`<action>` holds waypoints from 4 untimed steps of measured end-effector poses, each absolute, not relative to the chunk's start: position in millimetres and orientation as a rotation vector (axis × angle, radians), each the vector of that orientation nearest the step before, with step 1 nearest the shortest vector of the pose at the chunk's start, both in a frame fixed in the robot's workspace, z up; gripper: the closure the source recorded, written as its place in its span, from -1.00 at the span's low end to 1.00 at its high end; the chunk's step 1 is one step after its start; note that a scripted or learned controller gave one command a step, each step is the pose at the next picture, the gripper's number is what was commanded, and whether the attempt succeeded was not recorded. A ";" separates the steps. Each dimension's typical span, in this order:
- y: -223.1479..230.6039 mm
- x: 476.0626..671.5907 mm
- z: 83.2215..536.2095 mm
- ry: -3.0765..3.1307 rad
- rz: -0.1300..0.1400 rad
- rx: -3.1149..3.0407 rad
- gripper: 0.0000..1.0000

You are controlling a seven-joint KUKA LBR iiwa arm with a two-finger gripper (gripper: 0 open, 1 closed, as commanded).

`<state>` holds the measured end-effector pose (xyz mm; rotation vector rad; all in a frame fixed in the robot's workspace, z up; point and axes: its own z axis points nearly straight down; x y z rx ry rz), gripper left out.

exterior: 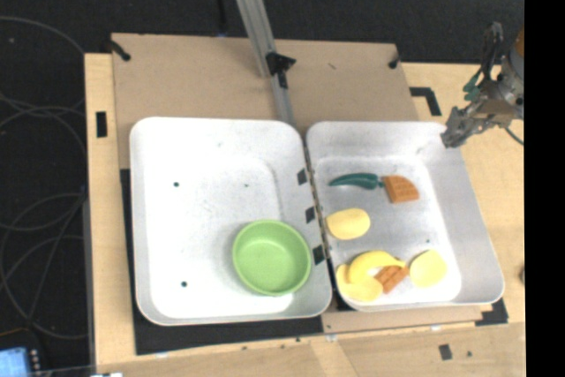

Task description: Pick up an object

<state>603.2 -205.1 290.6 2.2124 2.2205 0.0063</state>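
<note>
Lying loose in the right bin (459, 216), several small objects wait on the white floor: a green-handled brush with an orange head (380, 184) sits near the bin's middle, toward the far wall; a pale yellow oval piece (348, 223) rests just beside the divider between the two bins; a yellow piece (366, 274) fills the near left corner with a small orange piece (391, 279) lying across it; and a round yellow piece (428, 268) sits just beside those, toward the near right.

The left bin (194, 181) carries a light green bowl (272, 256), upright, in its near right corner, close to the divider.

The gripper (455, 135) hangs at the far right corner of the right bin, over its rim, well apart from every object inside. Whether the jaws stand open or closed cannot be told at this size and angle; nothing shows between them. The grey arm reaches in from the right edge.

Both bins sit side by side on a tan table (353, 75). A slanted metal pole (252, 4) rises from the table's far side.
</note>
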 end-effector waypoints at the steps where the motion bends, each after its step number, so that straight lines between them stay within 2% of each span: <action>1: -151.6 594.9 295.5 2.229 0.003 2.213 1.00; 3: -43.8 594.9 289.0 2.229 0.002 2.214 1.00; 4: 7.5 589.2 269.8 2.228 -0.001 2.215 1.00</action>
